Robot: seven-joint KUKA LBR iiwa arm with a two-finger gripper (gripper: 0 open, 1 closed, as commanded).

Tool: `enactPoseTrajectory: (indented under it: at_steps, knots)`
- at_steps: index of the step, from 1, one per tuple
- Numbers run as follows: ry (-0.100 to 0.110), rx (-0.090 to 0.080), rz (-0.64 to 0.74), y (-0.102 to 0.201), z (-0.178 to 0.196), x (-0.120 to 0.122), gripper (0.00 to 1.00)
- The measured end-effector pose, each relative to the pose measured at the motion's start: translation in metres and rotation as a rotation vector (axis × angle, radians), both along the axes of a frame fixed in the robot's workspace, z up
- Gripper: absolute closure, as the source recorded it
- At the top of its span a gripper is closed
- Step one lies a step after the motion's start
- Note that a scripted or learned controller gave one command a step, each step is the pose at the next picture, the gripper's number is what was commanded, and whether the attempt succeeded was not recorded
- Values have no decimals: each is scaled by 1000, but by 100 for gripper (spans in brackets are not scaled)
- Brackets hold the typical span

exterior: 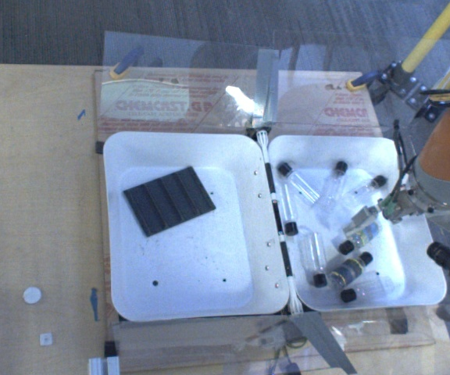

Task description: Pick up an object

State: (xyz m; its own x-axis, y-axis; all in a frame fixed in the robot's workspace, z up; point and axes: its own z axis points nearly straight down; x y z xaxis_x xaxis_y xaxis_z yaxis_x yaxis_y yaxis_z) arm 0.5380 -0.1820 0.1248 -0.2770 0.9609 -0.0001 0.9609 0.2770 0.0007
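I see two white bins side by side on the tabletop (37, 170). The left bin (131, 287) holds a dark ribbed pad (169, 200). The right bin (420, 287) holds a scatter of clear vials (299, 184) with black caps. My gripper (368, 219) hangs low over the vials near that bin's right side; I cannot tell its fingers' state.

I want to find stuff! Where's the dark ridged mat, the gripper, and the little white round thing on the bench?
Dark ridged mat (169, 200), camera view, its middle.
Gripper (381, 208), camera view, its tip over the right bin.
White round thing (32, 294), camera view, its center.
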Motion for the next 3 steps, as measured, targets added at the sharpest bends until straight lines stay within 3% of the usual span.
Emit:
enactPoseTrajectory:
  at_steps: [1, 2, 3]
  knots:
    - [-5, 2, 44, -21, -38, -13, 0]
    - [-11, -1, 41, -22, -26, -12, 100]
    - [-2, -1, -14, 23, 34, 8, 100]
